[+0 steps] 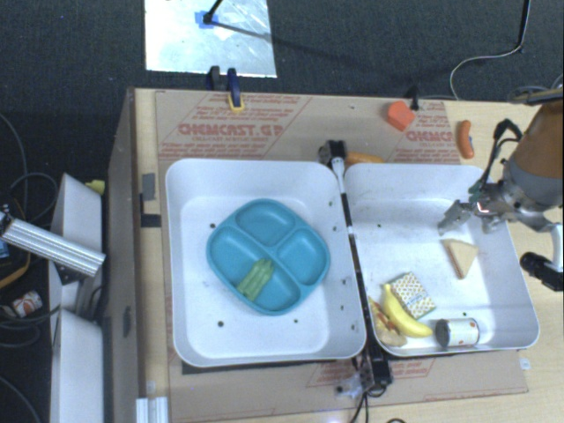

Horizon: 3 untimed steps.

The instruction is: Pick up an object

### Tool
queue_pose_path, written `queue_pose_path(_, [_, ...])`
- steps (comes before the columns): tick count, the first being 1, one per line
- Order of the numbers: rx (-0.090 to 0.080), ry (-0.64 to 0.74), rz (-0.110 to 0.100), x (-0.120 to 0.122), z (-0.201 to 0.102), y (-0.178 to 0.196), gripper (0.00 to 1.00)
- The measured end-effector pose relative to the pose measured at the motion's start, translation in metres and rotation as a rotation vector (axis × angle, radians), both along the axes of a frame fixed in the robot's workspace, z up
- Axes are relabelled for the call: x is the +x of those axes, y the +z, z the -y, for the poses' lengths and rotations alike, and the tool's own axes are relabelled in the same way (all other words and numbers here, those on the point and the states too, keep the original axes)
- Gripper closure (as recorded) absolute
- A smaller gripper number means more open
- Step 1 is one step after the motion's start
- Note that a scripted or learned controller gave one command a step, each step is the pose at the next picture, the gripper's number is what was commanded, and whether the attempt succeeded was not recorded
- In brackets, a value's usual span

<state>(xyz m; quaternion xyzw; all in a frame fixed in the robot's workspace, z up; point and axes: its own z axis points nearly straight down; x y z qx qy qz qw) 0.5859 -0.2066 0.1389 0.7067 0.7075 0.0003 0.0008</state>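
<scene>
You see two white bins side by side on the surface (264,122). In the left bin (189,236) sits a blue plate (267,254) with four sections. A small green piece (255,278) lies in the plate's near section.

Go right, to the right bin (397,192). Along its near edge, by the near left corner, lies a yellow banana (403,316). A little checkered box (411,294) touches the banana on its far side. Just to the right of the banana lies a small can (456,331) on its side, against the near edge. A pale wedge (461,256) like a slice of bread lies near the right edge, well apart from the banana.

The gripper (467,213) hangs over the right side of this bin, just beyond the wedge. Its fingers are spread apart, and nothing is between them.

On the surface beyond the right bin, near the far edge, you see an orange block (400,115) and an orange sausage shape (464,138).
</scene>
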Motion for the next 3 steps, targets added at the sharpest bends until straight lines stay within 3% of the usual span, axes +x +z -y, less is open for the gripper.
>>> queue_pose_path(1, [0.002, 0.002, -0.001, 0.083, -0.001, -0.054, 0.00])
queue_pose_path(2, [-0.002, 0.001, 0.005, 0.047, 0.001, 0.032, 0.00])
queue_pose_path(3, [-0.001, 0.000, 0.003, 0.025, 0.000, 0.088, 0.00])
